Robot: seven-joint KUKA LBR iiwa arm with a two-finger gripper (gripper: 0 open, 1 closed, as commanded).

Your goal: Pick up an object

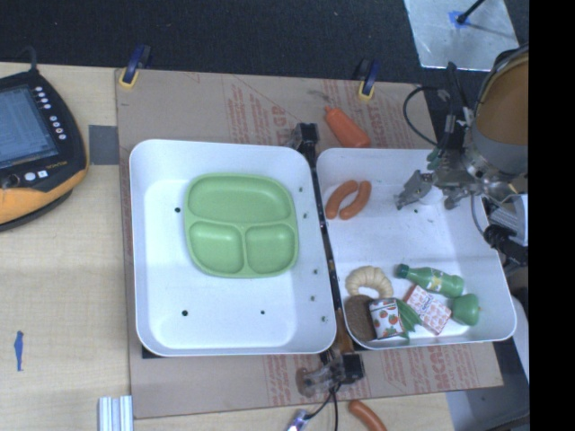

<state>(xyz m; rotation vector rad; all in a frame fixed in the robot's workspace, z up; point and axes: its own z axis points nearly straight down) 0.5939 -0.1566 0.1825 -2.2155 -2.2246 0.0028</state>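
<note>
Two bins sat side by side. Gripper (416,191) hung w/ fingers spread, holding nothing, over bare floor of right bin (409,232); sausages (348,199) lay near, by its left edge.

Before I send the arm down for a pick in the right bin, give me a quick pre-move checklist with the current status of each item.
1. Pincer holds nothing: ok, nothing shows between its tips.
2. Pincer is over the right bin: ok, above the bin's upper part.
3. A target lies directly under the pincer: not ok, bare white floor there; the sausage pair lies to its left.
4. Sausage pair stands apart from other items: ok.
5. Bottom cluster is separable: not ok, the croissant, small carton, green bottle and red-and-white packet crowd together.
6. Green divided plate in the left bin is out of the path: ok.
</note>
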